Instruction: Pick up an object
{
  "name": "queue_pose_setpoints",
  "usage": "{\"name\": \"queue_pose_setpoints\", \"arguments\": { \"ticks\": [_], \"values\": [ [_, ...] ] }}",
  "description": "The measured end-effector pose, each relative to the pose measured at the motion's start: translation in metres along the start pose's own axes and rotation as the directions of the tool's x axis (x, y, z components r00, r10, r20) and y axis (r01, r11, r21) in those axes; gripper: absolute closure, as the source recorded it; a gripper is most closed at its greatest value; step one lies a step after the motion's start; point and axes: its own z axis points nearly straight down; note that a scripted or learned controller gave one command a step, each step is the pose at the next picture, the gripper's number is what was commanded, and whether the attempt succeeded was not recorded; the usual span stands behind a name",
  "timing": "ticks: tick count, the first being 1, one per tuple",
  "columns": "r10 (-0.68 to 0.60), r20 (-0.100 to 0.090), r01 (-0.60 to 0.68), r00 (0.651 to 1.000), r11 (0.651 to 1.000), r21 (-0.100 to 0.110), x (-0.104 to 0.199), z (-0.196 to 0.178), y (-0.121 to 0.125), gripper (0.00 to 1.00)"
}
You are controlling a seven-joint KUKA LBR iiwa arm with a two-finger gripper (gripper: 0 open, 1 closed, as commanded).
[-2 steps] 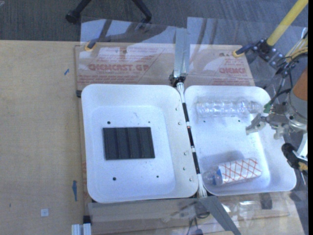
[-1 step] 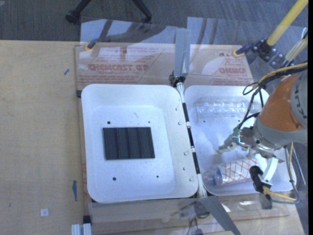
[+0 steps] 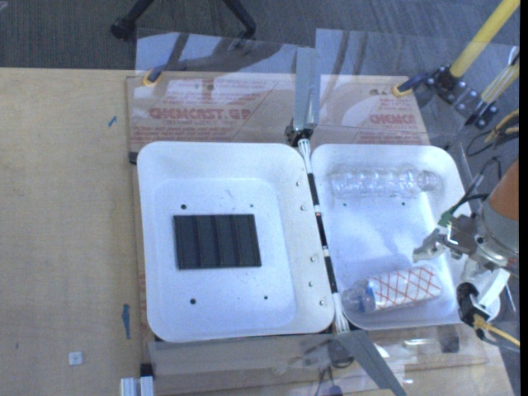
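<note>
The tool (image 3: 450, 242) sits low at the right rim of the right bin (image 3: 437, 157), its metal parts reaching in over the rim from the arm (image 3: 507, 213). How far its fingers are spread cannot be told from this slant, and nothing is visibly caught between them.

Just to the tool's left and slightly nearer the camera lies a plastic bottle with a red-and-white lattice label (image 3: 396, 289), on its side along the near wall of the right bin, its cap end pointing away from the tool toward the divider. It lies close to the tool but apart from it.

Farther from the camera than the tool, and to its left, a clear ribbed plastic bottle (image 3: 381, 181) lies on its side along the far part of the same bin; it is so transparent that its ends are hard to make out.

Well to the tool's left, across the divider, the left bin (image 3: 157, 172) holds a flat dark ribbed rectangular block (image 3: 217, 241), perhaps a foam or rubber pad, lying near the middle of the bin floor.

Both bins rest on the bench (image 3: 58, 221), which stretches off far to the tool's left. Behind the bins stand clear panels (image 3: 214, 106) with reddish lettering.
</note>
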Motion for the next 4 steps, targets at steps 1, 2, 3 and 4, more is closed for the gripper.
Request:
{"name": "queue_pose_setpoints", "arguments": {
  "ticks": [1, 2, 3, 4],
  "values": [
    [-0.124, -0.001, 0.124, 0.992, 0.992, -0.007, 0.069, 0.038, -0.004, 0.00],
    [0.048, 0.000, -0.048, 0.999, 0.999, 0.001, 0.013, 0.004, 0.004, 0.00],
    [-0.096, 0.009, 0.096, 0.995, 0.995, -0.025, 0.050, 0.034, -0.019, 0.00],
    [-0.093, 0.009, 0.093, 0.996, 0.995, -0.024, 0.049, 0.025, -0.019, 1.00]
  ]
}}
